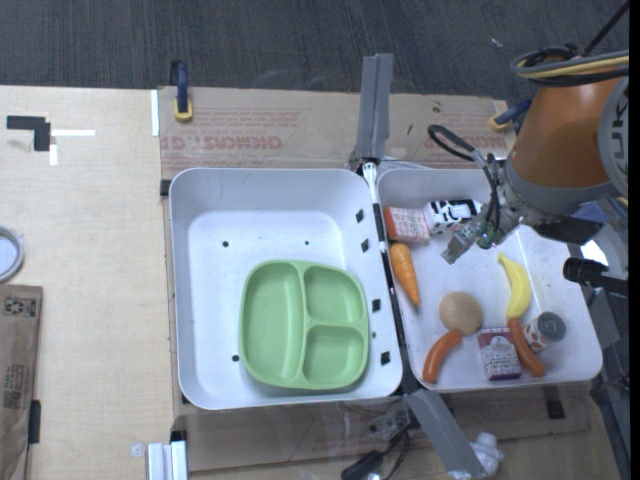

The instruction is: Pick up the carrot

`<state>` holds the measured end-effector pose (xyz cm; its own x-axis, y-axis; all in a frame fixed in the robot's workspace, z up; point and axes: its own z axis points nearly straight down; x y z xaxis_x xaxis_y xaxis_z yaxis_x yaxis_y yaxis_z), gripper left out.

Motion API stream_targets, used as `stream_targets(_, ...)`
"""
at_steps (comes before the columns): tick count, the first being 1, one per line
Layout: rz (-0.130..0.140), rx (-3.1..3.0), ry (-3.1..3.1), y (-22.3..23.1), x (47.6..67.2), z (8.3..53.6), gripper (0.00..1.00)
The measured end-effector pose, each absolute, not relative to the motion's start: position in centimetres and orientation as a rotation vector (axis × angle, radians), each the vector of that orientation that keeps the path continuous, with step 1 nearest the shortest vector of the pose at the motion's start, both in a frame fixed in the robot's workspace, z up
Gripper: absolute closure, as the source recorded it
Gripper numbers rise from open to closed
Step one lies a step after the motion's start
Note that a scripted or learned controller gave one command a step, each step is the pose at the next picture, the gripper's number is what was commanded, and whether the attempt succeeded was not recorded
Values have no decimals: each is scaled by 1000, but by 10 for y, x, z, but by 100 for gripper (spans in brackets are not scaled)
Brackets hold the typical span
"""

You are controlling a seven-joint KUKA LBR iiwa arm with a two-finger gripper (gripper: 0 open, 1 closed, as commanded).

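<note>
Carrot point(404, 272) lies in the right-hand bin point(575, 363), hard against its left wall at center-right of the frame, stem end toward the top and tip pointing down and slightly right. It looks like a toy vegetable: probably light, rigid and smooth-skinned, so likely to slip or roll if pinched near the narrow tip. The thicker upper half seems the safer hold, with the jaws closing across its width, though the bin wall just beside it leaves little room for a finger on that side.

Above and to the right, the pincer point(470, 238) hangs over the bin, well apart from the carrot; whether it is released or clenched cannot be told, and nothing is seen in its grip. Sharing the bin's white floor are a banana point(517, 284), a round brown ball point(461, 312), a sausage point(441, 354) and a small red carton point(498, 354). The left bin point(200, 268) holds a green divided plate point(304, 324). Both bins sit on a pale wooden desk point(80, 228) backed by cardboard.
</note>
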<state>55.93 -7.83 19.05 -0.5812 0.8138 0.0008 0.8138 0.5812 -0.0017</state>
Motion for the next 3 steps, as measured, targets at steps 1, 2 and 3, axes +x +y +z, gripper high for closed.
stream_targets(1,2,-1437,-2792,-78,559,190,0)
stream_targets(2,-1,-962,-2989,-186,528,91,0)
stream_targets(3,-4,-968,-2989,-186,529,99,100)
